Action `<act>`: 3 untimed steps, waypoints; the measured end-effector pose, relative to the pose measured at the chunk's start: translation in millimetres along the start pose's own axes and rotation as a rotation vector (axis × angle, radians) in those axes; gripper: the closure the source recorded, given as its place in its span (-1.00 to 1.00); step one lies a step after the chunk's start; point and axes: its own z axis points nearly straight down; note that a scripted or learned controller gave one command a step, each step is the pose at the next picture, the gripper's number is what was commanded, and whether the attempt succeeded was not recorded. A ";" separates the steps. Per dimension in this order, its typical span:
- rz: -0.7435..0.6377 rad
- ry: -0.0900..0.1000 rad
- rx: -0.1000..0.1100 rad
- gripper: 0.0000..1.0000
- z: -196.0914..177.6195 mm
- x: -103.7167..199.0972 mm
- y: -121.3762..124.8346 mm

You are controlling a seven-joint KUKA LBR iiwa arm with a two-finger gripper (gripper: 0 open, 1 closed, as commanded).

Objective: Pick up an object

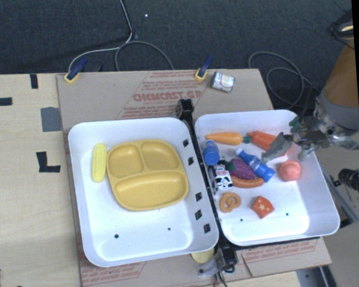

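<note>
I see 2 white bins side by side on the bench. Nearest me in the right bin (321, 218) lie a red block (262, 207) and a small brown pretzel-like ring (229, 201). Further in come a black-and-white cow toy (222, 180), a purple eggplant (244, 169), a blue bottle (257, 165) and a pink ball (290, 170). Beyond those lie a blue cylinder (211, 153), an orange carrot (225, 138) and a red-orange piece (263, 139).

The gripper (289, 148) hangs over the right bin's far right part, just above the pink ball, its 2 fingers spread apart with nothing between them.

The left bin (91, 239) holds a yellow divided plate (148, 174) with a yellow corn cob (99, 162) just beside it.
</note>
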 end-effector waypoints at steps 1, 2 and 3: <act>-0.001 -0.001 -0.004 -1.00 120.3 -20.5 60.9; 0.001 0.019 0.018 -1.00 188.8 -54.3 134.4; -0.003 -0.001 0.015 -1.00 169.2 -37.1 152.9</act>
